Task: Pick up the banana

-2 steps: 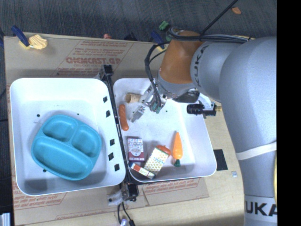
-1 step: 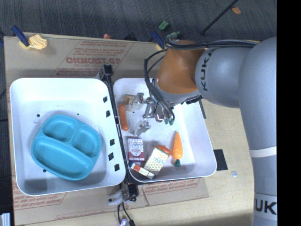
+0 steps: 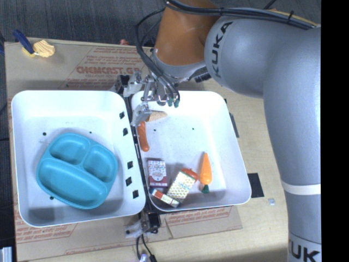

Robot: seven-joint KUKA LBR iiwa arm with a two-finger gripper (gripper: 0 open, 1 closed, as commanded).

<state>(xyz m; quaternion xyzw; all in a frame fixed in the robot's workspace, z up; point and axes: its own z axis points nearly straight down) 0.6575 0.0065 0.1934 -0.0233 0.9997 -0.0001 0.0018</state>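
The claw (image 3: 159, 96) is being held over the right bin's (image 3: 233, 146) far-left corner; its opening cannot be told. A pale banana (image 3: 158, 115), judged so, is lying just beneath it, long axis crosswise.

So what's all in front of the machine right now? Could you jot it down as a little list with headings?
Left bin: holds a blue divided plate
Right bin: holds the small items below
Near its left wall: an orange sausage-like piece
Near its top: a pale tan piece, partly under the gripper
Front area: toy carrot, small dark red box, patterned carton, small red tube
Gripper: low over the right bin's upper left corner
Banana: cannot tell which item it is
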